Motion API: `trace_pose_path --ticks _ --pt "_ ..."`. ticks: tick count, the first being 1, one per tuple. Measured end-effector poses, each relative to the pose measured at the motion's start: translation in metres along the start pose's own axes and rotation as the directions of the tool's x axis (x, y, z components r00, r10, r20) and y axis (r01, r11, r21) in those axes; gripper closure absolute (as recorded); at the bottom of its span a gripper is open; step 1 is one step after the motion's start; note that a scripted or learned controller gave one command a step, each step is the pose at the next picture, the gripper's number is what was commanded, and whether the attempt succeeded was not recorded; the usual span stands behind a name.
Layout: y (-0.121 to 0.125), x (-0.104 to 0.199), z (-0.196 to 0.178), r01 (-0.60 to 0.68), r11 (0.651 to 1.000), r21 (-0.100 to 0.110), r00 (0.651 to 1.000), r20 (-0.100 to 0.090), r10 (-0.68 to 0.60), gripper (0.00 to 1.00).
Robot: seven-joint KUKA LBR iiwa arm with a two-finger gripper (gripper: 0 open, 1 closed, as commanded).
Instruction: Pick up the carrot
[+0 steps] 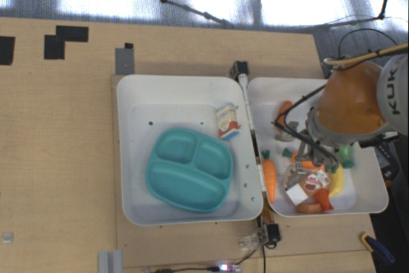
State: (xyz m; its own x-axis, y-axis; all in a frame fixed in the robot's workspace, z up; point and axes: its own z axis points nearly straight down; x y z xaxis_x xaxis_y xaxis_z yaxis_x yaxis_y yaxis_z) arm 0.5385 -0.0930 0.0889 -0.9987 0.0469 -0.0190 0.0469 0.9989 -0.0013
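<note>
Orange carrot (270, 179) is lying along the right bin's (377, 200) left wall; the end effector (305, 171) is hovering over cluttered toys nearby, its fingers hidden among them, so I cannot tell their state.

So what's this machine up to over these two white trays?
A grey robot arm with an orange band reaches in from the right over the right bin, which holds a jumble of toy food. Its gripper hangs low above that pile. The carrot it is meant to pick up lies by the bin's left wall, beside the gripper and not held. The left bin holds a teal divided plate and a small carton.
</note>
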Motion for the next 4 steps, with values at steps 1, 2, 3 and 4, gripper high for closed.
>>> trace_pose_path --ticks 1,2,3,4 --pt "0.000 0.000 0.000 -0.001 1.000 0.000 1.000 -0.001 0.001 0.00" --pt "0.000 0.000 0.000 -0.001 1.000 0.000 1.000 -0.001 0.001 0.00" --pt "-0.030 -0.020 0.002 0.445 0.896 -0.007 0.896 -0.008 -0.445 0.00" --pt "-0.012 0.010 0.000 0.715 0.699 -0.004 0.699 -0.001 -0.715 0.00"
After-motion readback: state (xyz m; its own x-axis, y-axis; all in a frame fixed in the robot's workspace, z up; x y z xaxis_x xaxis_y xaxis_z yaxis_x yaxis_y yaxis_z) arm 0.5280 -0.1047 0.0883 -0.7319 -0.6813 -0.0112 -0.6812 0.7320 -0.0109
